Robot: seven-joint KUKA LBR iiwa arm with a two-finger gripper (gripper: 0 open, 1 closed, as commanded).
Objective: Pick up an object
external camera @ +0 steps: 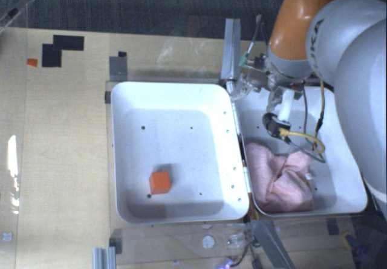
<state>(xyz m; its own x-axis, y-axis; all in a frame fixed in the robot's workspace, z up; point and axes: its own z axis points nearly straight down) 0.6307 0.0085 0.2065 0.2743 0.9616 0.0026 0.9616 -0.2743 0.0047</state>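
Note:
An orange block (160, 182) lies on the floor of the left bin (127, 141), toward its near side. A crumpled pink cloth (279, 178) fills the near end of the right bin (347, 198). My gripper (244, 84) hangs over the far left corner of the right bin, close to the divider between the bins. It is well above and behind the pink cloth and far from the orange block. I see nothing held in it.
The grey arm with its orange band (296, 20) covers the right bin's far right part. Black shapes (59, 49) and a small orange mark (32, 63) lie on the bench at far left. A grey upright post (230, 50) stands behind the divider.

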